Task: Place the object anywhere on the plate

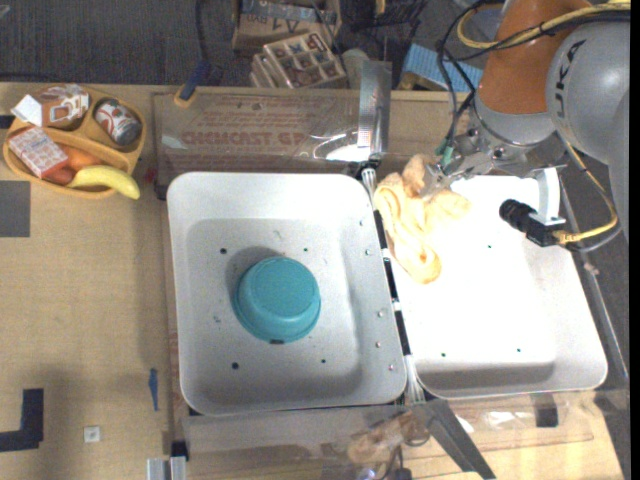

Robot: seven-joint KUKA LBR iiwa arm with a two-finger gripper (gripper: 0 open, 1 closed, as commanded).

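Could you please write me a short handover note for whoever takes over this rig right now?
Gripper: low at the far left corner of the right bin, right at the yellow cloth-like object; whether its fingers grip it cannot be told.
Object: draped over the right bin's left rim, beside the divider.
Teal plate: in the middle of the left bin, nothing on it.
Done: arm has reached the object.
Left: lift it, carry it across, set it on the plate.
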